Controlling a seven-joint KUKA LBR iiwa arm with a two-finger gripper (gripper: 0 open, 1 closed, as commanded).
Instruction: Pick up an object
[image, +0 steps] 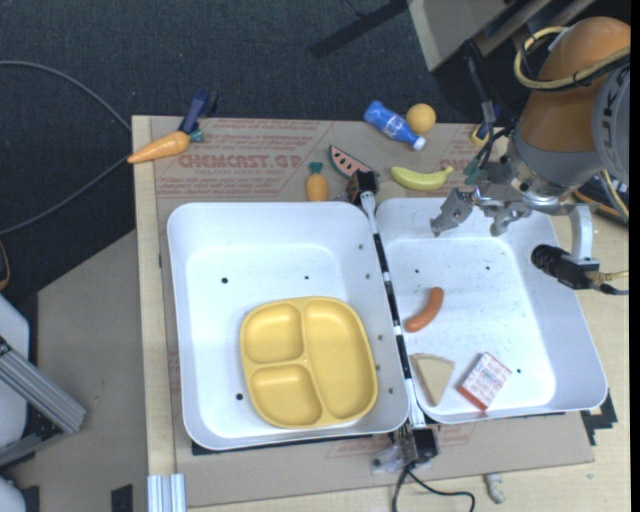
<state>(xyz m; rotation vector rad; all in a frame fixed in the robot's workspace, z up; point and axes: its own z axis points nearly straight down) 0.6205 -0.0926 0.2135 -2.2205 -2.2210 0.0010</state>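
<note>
White plastic makes up both shallow bins on the tabletop (110, 330). The left bin (200, 250) holds a yellow divided tray (307, 360) with three compartments, set toward its near right. The right bin (560, 330) holds a small sausage (423, 309) near its left wall, a wedge of bread (433, 377) at its near left, and a red-and-white packet (486, 380) just right of the bread, apart from it.

Beyond the bins, on the far cardboard, lie a carrot (158, 148), a watermelon slice (345, 161), a small orange piece (317, 186), a blue bottle (392, 124), an orange ball (421, 117) and a banana (420, 178).

Over the far edge of the right bin hangs the claw (476, 219), its two fingers spread apart with nothing between them, touching none of the objects; the sausage lies well nearer than it.
</note>
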